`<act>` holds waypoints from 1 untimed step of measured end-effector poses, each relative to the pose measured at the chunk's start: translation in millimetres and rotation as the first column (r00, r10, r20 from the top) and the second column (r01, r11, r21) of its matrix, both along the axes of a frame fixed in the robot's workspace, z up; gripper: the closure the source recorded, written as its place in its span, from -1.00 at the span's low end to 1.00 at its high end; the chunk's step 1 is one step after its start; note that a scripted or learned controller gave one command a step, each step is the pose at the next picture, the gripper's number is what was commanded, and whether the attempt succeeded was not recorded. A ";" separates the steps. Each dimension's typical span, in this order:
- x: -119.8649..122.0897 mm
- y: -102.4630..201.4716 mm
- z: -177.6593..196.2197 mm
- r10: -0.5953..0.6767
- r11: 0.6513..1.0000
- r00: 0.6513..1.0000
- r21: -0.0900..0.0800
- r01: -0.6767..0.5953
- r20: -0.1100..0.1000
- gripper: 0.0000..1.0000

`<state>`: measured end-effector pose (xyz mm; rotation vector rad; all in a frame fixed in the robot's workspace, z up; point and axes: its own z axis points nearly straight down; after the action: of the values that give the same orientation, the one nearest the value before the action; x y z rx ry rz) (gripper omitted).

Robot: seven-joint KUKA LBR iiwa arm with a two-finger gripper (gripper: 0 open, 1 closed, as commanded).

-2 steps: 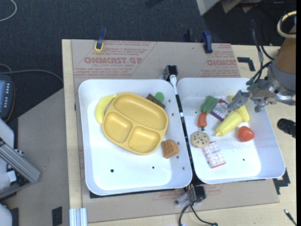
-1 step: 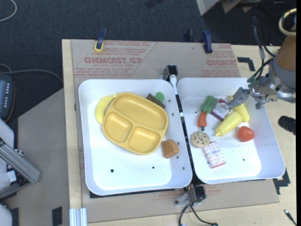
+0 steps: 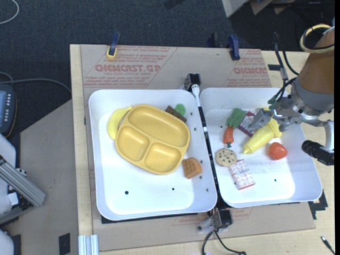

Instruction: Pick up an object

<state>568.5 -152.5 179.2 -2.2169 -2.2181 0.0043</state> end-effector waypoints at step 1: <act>9.8 0.1 -55.1 0.000 1.000 1.000 -0.001 0.000 0.002 -1.00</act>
<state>578.3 -152.4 124.1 -2.2184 -2.2198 0.0032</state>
